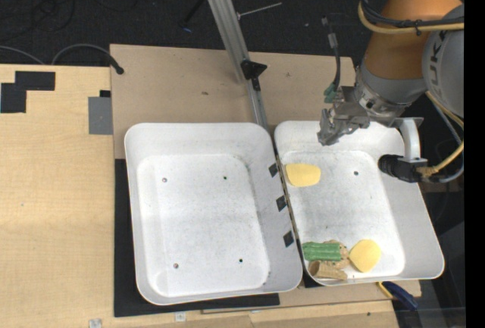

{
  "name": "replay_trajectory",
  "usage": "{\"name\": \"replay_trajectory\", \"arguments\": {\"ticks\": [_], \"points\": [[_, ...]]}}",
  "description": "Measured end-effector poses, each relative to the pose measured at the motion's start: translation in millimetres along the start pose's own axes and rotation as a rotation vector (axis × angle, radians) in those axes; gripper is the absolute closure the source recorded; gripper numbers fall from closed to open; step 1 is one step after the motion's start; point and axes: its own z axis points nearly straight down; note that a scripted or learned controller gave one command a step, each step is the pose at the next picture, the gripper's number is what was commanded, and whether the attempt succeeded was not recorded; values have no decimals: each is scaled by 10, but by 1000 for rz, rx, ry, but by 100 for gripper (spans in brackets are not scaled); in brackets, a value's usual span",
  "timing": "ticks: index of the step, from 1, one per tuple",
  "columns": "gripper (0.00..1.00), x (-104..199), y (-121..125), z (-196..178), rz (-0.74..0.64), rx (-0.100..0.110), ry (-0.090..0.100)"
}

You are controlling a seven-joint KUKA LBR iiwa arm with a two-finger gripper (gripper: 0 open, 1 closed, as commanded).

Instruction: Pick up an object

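Pincer: (333,131) hangs over the far edge of the right bin (409,243), near its far-left corner; opening cannot be told from this slant; nothing seen in it.
Contact: none apparent; tip looks clear of the bin floor, though height is hard to judge.
Nearest thing: pale yellow lump (303,174), on the bin floor against the left wall, just toward the near side of the pincer.
Other things: yellow round piece (366,254), green piece (322,251) and tan scrap (329,270), bunched at the near edge of the right bin, well apart from the pincer.
Left bin: (144,145) beside it on the counter (174,84).
Progress: judged early; all things lie loose, nothing lifted. Descent, grasp and lift remain.
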Motion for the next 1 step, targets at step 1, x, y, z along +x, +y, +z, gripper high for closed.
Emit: {"name": "replay_trajectory", "arguments": {"ticks": [1], "points": [[100,484,-285,65,0,0,-1]]}}
